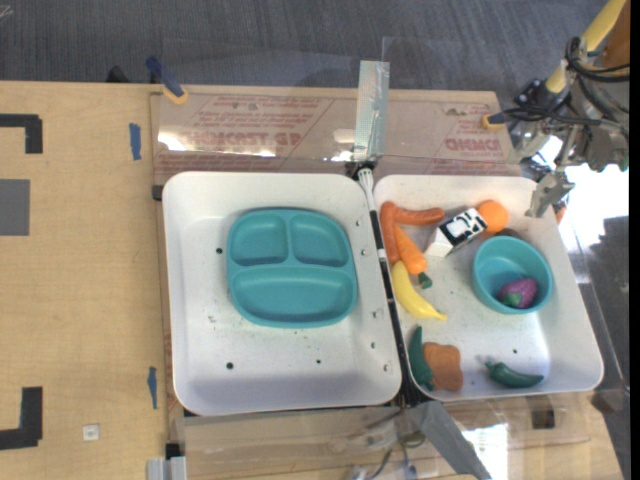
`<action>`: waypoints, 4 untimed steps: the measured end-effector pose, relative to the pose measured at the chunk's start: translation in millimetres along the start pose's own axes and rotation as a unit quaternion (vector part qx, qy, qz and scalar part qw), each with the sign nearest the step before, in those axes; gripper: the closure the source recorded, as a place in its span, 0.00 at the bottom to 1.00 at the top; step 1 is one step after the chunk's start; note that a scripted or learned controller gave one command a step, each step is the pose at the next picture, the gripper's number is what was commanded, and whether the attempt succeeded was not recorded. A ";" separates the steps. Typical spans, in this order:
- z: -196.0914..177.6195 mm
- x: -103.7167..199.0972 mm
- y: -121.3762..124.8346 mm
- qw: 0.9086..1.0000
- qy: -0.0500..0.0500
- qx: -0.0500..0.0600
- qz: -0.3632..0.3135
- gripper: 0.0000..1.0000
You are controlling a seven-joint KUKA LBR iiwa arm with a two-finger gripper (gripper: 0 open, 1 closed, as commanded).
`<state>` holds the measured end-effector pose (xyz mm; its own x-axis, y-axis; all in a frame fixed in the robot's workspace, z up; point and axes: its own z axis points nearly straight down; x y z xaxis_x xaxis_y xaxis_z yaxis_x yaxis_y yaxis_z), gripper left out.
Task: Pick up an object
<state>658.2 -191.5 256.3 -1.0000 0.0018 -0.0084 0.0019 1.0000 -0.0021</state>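
Plywood is lying bare at the far left, and just right of it the left bin is holding a teal divided plate near its middle. Crossing the divider, the right bin is carrying the loose items: two orange carrots crossing near the far-left corner, a yellow banana touching them on the near side, a black-and-white block just right of the carrots, and a teal bowl with a purple piece sitting inside. Along the near edge an orange-brown piece and a green pepper are resting apart. The gripper is hanging over the far-right corner of that bin, carrying nothing; whether it is spread or closed I cannot tell. The banana is looking like the likeliest target: probably light, stiff plastic, smooth and curved, so pinching across its middle, where it is lying clear of the carrots, seems safest against slipping.
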 end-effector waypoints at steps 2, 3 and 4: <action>166.2 -2.2 -14.4 1.000 -0.001 0.000 0.003 0.00; 165.5 1.5 -1.3 0.998 -0.001 0.000 0.063 0.00; 166.4 34.3 17.4 0.995 -0.001 0.000 0.095 0.00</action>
<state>625.3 -174.4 89.5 -0.9814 0.1915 -0.0108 0.1915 0.9815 0.0001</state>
